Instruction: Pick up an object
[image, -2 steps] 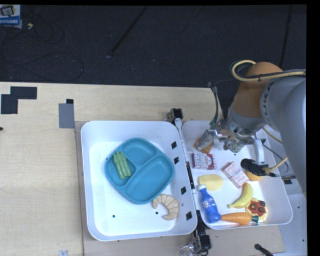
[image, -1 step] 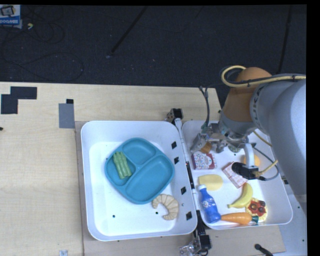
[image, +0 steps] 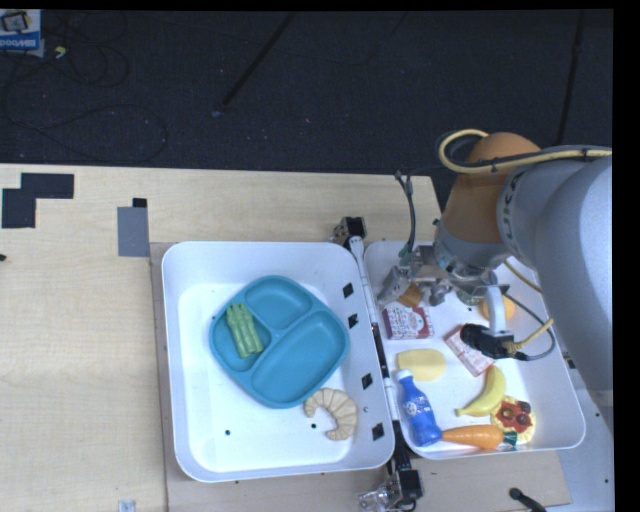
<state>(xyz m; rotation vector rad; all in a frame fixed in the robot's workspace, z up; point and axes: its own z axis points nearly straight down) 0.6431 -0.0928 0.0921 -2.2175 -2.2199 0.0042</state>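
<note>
My gripper (image: 428, 288) hangs low over the far left part of the right bin (image: 562, 438), just above a small orange-brown item (image: 412, 297). Whether anything is in its grasp is hidden by the wrist. Just in front of it lies a red and white packet (image: 405, 322). Nearer the front are a pale yellow block (image: 422, 364), a blue bottle (image: 417, 408), a banana (image: 484, 392), a carrot (image: 472, 437) and a red and yellow toy (image: 515, 418). A pink packet (image: 460, 346) lies beside the wrist.
The left bin (image: 200, 440) holds a blue divided plate (image: 290, 360) with green beans (image: 243, 330) on it, and a croissant (image: 335, 412) near its front right corner. The grey arm covers the right bin's far right side.
</note>
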